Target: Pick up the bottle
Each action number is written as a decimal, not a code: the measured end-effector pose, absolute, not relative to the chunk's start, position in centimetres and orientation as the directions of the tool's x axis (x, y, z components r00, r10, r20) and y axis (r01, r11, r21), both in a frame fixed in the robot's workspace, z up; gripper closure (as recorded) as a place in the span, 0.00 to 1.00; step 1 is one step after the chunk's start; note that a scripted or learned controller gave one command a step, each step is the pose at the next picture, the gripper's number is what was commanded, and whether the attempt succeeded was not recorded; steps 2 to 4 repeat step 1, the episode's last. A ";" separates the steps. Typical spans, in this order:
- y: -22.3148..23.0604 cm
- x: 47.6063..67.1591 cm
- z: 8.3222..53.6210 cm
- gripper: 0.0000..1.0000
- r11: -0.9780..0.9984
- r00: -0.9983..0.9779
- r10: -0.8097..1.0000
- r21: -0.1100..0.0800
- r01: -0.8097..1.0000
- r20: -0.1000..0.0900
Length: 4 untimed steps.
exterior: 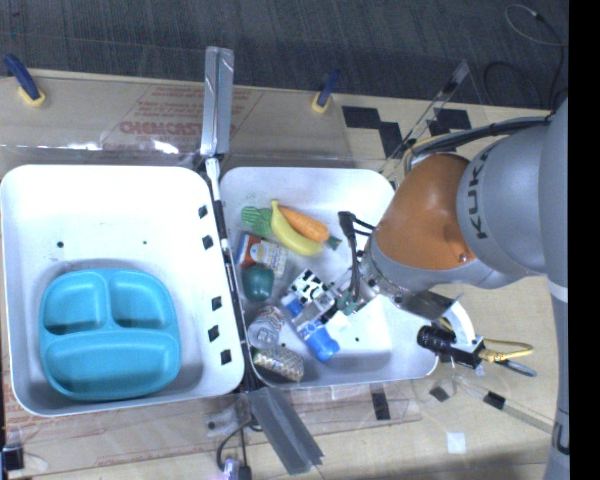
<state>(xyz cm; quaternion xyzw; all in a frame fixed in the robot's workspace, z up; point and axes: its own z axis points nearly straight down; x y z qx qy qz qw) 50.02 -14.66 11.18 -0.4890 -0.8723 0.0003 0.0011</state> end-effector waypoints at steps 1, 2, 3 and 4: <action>-14.7 50.2 12.4 1.00 0.526 -0.526 0.850 0.002 0.850 -0.002; -14.7 50.2 12.4 1.00 0.526 -0.526 0.850 0.002 0.850 -0.002; -14.7 50.2 12.4 1.00 0.526 -0.526 0.850 0.002 0.850 -0.002; -14.7 50.2 12.4 1.00 0.526 -0.526 0.850 0.002 0.850 -0.002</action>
